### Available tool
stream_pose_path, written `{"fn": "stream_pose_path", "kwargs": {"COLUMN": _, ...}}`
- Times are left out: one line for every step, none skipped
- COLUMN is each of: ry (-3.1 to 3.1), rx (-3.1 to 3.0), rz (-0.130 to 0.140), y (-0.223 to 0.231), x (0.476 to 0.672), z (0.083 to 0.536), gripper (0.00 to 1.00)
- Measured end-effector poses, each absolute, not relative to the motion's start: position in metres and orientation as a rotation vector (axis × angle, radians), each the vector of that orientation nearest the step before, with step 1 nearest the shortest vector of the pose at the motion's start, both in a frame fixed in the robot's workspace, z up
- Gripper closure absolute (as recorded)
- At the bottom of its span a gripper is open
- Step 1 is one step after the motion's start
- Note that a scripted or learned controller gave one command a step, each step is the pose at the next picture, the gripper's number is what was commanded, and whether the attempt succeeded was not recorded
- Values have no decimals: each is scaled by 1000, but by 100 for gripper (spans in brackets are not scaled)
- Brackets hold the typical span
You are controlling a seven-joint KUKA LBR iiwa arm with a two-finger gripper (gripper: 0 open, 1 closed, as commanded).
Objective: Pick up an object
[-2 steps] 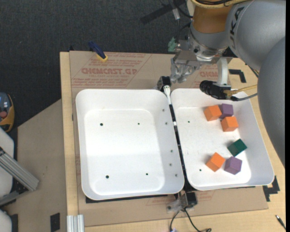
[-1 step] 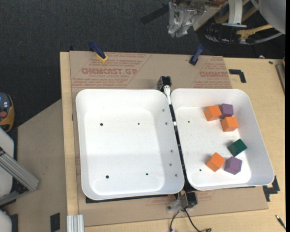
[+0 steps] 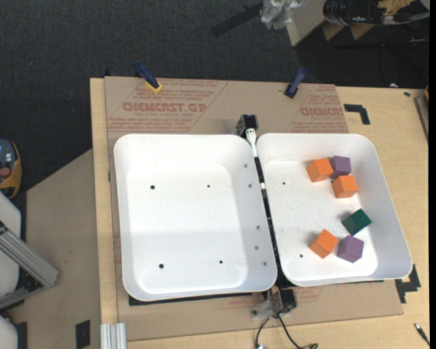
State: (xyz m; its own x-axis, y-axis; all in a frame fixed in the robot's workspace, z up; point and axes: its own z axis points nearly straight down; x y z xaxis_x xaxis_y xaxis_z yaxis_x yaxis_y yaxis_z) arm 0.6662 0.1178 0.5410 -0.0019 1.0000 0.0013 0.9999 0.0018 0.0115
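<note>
The right bin [image 3: 294, 211] holds several small blocks. Near its far side an orange block [image 3: 319, 170], a purple block [image 3: 340, 165] and another orange block [image 3: 345, 186] sit bunched together. Toward the near side lie a dark green block [image 3: 356, 221], an orange block [image 3: 324, 243] and a purple block [image 3: 350, 249]. The gripper [image 3: 274, 11] hangs at the top edge of the camera view, well beyond the bins and over the dark floor, with nothing seen in it. Part of the arm [image 3: 354, 9] shows to its right.
The left bin [image 3: 184, 218] sits beside the right one on a cardboard sheet [image 3: 177, 102]. Two blue clamps [image 3: 147, 76] [image 3: 296, 82] pin the sheet's far edge. A black bracket [image 3: 247, 125] stands between the bins at the back.
</note>
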Motion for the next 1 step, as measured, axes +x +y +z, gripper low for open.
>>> {"fn": "stream_pose_path", "kwargs": {"ry": 2209, "rx": 2238, "rz": -15, "y": 0, "x": 666, "z": 451, "gripper": 100}}
